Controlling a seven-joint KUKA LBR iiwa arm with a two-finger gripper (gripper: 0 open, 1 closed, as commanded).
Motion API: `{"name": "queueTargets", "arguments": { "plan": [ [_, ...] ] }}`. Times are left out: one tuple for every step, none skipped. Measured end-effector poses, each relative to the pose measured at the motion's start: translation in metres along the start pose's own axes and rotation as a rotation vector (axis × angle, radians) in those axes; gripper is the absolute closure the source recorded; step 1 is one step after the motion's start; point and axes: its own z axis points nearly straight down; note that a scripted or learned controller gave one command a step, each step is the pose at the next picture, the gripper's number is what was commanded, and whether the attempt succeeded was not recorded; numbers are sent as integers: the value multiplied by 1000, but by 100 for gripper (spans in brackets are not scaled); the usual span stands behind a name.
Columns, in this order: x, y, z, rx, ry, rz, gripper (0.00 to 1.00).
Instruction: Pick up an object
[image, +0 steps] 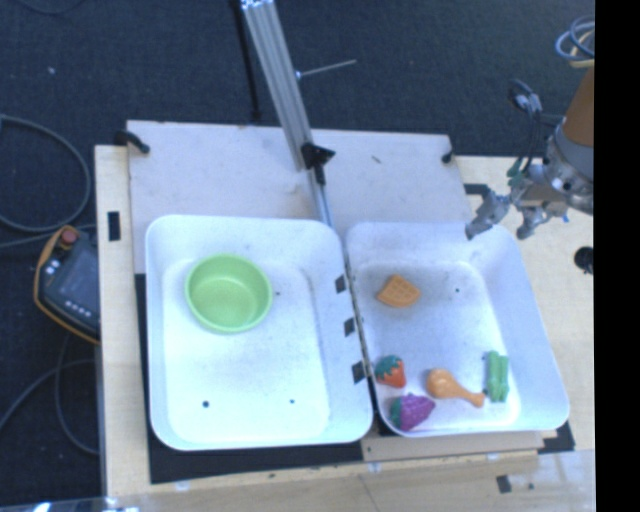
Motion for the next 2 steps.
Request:
{"name": "queueTargets", "arguments": {
  "plan": [
    [-1, 0, 0, 1, -1, 0, 0],
    [2, -9, 59, 6, 1, 4, 0]
  ]
}}
